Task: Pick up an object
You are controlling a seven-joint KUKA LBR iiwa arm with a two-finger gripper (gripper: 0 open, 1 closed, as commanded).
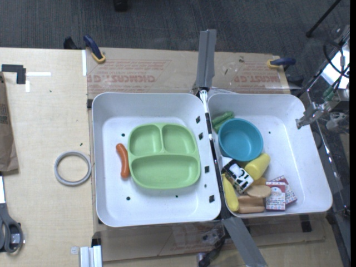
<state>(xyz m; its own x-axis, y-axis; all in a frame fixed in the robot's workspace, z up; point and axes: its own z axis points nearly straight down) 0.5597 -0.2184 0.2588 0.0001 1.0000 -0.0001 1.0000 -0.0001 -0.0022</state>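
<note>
The left bin (105,149) holds a green divided plate (164,154) with an orange toy carrot (123,160) lying just to its left. The right bin (300,166) holds a blue bowl (240,139), upright near the dividing wall. A green pod (222,117) lies behind the bowl. In front of it are a yellow cup-shaped toy (258,164), a black-and-white toy (240,176), a yellow banana (230,196), a tan bread-like piece (255,196) and a red-and-white packet (280,193), packed close together in the bin's front left part.
A ring of tape (72,167) and scissors (8,235) lie on the bench left of the bins. Blue clamps (94,49) (282,63) hold the cardboard behind the bins. A grey metal bar (206,60) stands at the back between the bins. Cables and metal brackets (320,113) crowd the right edge.
</note>
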